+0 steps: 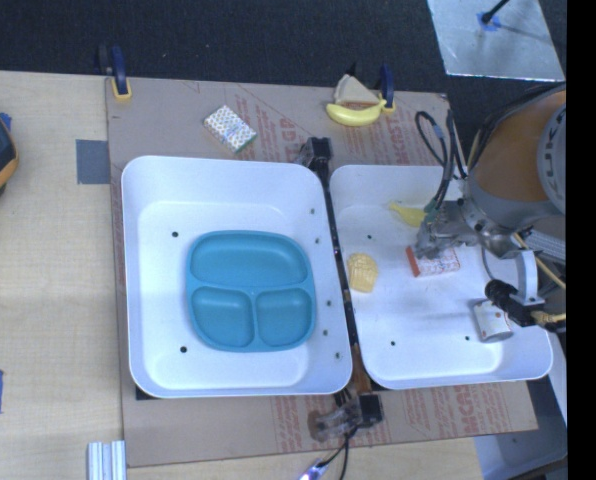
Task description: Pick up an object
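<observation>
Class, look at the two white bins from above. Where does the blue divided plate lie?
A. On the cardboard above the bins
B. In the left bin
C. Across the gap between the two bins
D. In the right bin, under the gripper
B: the blue divided plate lies flat inside the left bin, well apart from the gripper, which is over the right bin.

1. The grey arm [518, 168] with its orange band reached in from the right.
2. Its gripper [436, 243] pointed downward, low, fingertips perhaps touching the surface below.
</observation>
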### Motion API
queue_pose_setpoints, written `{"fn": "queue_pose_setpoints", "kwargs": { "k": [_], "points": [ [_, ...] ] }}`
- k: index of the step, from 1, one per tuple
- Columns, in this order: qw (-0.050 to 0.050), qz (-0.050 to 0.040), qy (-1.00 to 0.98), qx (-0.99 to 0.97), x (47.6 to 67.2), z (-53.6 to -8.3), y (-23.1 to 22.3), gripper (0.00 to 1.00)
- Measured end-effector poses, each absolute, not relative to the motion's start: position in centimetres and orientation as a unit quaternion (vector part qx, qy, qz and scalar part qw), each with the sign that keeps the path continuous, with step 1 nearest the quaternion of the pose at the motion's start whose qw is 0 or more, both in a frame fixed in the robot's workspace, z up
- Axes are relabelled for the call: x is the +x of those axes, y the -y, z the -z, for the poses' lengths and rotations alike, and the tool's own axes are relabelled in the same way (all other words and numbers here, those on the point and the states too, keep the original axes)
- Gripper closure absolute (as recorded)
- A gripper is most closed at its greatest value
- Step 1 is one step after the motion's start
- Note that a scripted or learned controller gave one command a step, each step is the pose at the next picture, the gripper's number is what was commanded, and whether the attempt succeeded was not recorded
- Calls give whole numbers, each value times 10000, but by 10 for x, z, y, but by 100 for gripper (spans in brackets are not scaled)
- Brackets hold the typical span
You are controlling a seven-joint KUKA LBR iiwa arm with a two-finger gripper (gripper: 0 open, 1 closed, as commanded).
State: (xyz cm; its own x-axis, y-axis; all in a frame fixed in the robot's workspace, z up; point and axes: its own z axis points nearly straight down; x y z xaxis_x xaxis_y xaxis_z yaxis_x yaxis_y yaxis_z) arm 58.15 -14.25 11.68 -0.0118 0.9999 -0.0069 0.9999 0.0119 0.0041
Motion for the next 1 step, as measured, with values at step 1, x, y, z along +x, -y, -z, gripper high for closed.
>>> {"fn": "queue_pose_setpoints", "kwargs": {
  "k": [1],
  "points": [
    [40, 9, -7113, 7029, 581, -117, 143, 0]
  ]
}}
